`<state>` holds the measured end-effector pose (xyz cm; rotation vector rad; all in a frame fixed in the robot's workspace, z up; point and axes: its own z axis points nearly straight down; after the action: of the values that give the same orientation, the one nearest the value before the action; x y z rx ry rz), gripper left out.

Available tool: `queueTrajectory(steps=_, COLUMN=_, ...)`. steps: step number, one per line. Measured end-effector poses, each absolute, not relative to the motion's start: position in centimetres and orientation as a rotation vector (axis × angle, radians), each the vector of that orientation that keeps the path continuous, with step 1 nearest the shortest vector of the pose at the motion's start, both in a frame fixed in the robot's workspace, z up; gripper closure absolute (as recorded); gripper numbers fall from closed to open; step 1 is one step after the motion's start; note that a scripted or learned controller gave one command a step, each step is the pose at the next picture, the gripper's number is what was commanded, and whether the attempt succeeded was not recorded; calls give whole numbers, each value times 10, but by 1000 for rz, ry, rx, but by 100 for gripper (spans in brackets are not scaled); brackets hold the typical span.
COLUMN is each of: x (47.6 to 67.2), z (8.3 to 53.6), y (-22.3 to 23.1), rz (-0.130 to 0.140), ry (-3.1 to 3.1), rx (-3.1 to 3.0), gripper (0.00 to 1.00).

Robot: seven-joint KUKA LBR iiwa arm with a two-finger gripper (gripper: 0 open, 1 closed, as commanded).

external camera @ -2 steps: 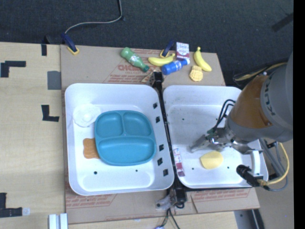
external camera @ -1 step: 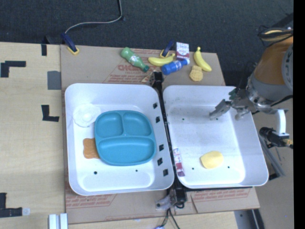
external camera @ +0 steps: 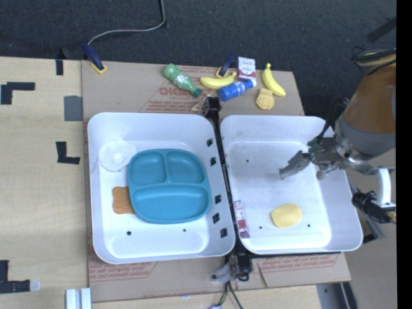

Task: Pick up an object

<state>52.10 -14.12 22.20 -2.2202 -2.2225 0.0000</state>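
A yellow rounded object (external camera: pixel 286 215) lies near the front of the right bin (external camera: pixel 270 137). My gripper (external camera: pixel 302 170) hangs over the middle right of that bin, behind the yellow object and apart from it. Its fingers (external camera: pixel 291 165) look spread, and nothing shows between them. In the left bin (external camera: pixel 103 237) lies a blue divided plate (external camera: pixel 169 185). A tan flat piece (external camera: pixel 120 200) sticks out from under the plate's left edge. A clear round cup (external camera: pixel 114 154) sits at the plate's back left.
On the cardboard behind the bins lie a green bottle (external camera: pixel 180 79), two toy bananas (external camera: pixel 217 81) (external camera: pixel 273 81), a blue item (external camera: pixel 233 90), a small carton (external camera: pixel 246 66) and a yellow waffle-like piece (external camera: pixel 264 99). The arm comes in over the right bin's right wall.
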Motion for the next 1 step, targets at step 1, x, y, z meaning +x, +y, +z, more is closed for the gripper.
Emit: queueTrajectory(steps=1, x=489, z=95, y=-139, rz=1, ry=-2221, rx=-2223, gripper=0)
